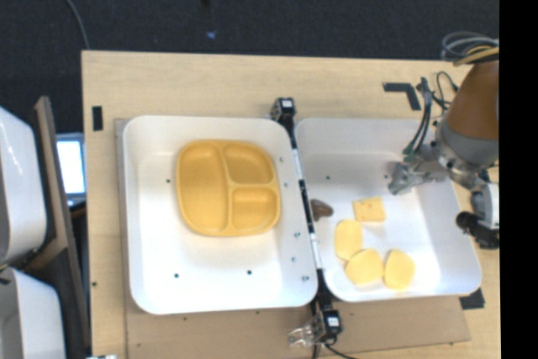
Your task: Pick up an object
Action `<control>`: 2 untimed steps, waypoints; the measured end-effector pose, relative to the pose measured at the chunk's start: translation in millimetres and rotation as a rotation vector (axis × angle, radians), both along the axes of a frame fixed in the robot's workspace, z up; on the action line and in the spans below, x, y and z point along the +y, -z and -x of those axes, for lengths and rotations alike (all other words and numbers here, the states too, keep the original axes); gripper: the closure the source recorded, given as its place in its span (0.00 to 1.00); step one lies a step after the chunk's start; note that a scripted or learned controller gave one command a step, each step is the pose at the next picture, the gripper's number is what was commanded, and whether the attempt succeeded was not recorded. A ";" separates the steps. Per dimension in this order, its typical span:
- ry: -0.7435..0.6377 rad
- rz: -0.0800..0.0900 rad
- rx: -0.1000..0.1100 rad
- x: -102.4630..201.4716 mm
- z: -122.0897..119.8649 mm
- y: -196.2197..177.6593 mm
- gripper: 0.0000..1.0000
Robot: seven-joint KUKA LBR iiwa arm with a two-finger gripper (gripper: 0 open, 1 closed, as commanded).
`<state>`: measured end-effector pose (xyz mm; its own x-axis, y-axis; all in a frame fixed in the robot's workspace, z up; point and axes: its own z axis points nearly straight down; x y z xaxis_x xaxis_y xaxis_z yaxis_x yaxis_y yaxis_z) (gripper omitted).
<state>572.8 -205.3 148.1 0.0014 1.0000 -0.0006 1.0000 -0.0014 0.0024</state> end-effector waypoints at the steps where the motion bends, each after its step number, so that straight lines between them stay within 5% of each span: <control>1: -0.002 0.001 -0.004 1.6 -1.7 -63.2 1.00; 2: -0.001 0.001 -0.002 0.8 -2.5 -107.7 1.00</control>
